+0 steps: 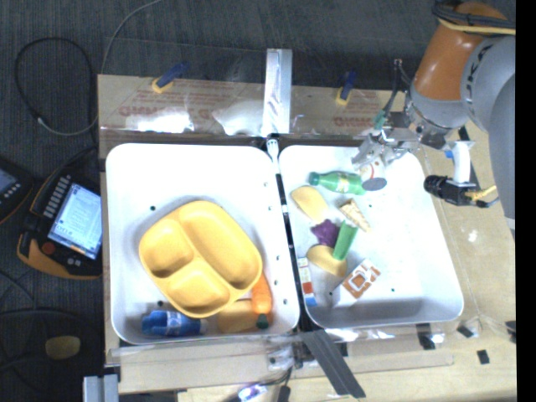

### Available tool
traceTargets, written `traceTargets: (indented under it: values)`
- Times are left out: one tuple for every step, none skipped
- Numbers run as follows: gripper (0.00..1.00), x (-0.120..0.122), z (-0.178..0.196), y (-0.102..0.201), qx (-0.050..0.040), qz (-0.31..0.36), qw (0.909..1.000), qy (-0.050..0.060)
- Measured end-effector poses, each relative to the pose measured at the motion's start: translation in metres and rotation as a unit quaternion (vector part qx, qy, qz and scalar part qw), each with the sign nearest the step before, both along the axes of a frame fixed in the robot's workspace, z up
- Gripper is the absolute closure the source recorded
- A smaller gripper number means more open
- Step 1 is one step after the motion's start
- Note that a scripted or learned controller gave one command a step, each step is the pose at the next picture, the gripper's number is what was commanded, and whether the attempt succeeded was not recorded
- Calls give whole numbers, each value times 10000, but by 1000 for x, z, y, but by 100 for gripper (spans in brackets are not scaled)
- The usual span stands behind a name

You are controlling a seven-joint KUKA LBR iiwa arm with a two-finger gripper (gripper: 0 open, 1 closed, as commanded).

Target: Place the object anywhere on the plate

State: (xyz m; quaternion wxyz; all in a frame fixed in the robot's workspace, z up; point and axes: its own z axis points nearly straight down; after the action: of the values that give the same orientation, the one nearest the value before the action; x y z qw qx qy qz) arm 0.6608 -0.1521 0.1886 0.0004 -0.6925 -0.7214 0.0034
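Left bin: yellow plate, carrot, blue item. Right bin: green bottle, assorted toys. Gripper over its top edge; fingers' state unclear.

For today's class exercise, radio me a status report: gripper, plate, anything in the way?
Gripper over right bin's far edge, near green bottle. Yellow plate in left bin, nothing on it. Carrot against plate's near rim.

worktop of brown board carrying two white bins; blue clamp at its far edge, a second clamp further right. teach pendant with lit screen lies on the dark floor left of the worktop; black cable loops beyond the pendant.
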Motion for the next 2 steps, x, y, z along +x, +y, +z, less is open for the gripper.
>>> traceTargets:
  values:
    - [100, -13, -54, 42, 30, 1465, 9892, -2]
    - [100, 9, 30, 70, 30, 1644, 9864, -11]
